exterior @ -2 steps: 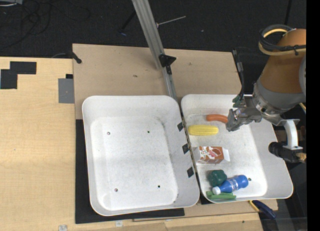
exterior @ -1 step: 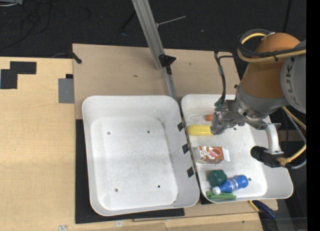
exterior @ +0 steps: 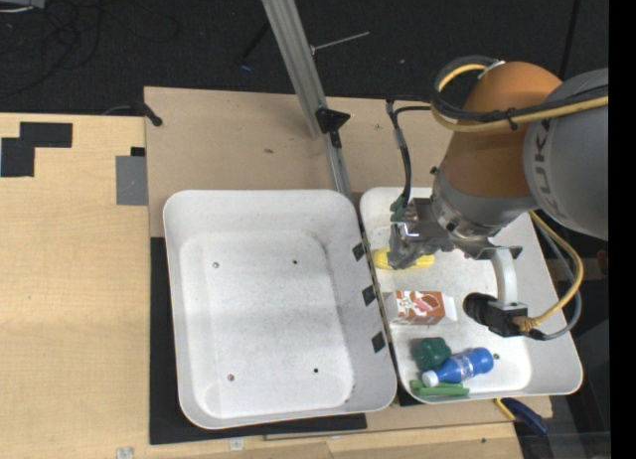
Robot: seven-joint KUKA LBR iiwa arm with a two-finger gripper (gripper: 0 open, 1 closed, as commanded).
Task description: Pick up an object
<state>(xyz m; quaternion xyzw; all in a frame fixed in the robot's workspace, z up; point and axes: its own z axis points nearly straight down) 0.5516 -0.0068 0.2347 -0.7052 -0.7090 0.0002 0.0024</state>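
**Gripper low over a yellow thing in the right bin**

On the left side of the picture sits the left bin (exterior: 258,308), wide and white, with a few tiny dots on its floor. Above it, a grey metal bar (exterior: 293,50) leans from the top middle down to where the two bins meet.

Just right of the middle is the right bin (exterior: 556,368). The gripper (exterior: 400,253) is down near this bin's upper left corner, right over a small yellow thing (exterior: 422,260). I cannot tell if the gripper is open or closed, or if it has hold of the yellow thing.

Below them lies a red and white packet (exterior: 419,306). Lower still is a dark green lump (exterior: 431,352), with a blue bottle (exterior: 465,365) on its side just beside it.

The arm (exterior: 497,139), orange and grey, fills the upper right of the picture.
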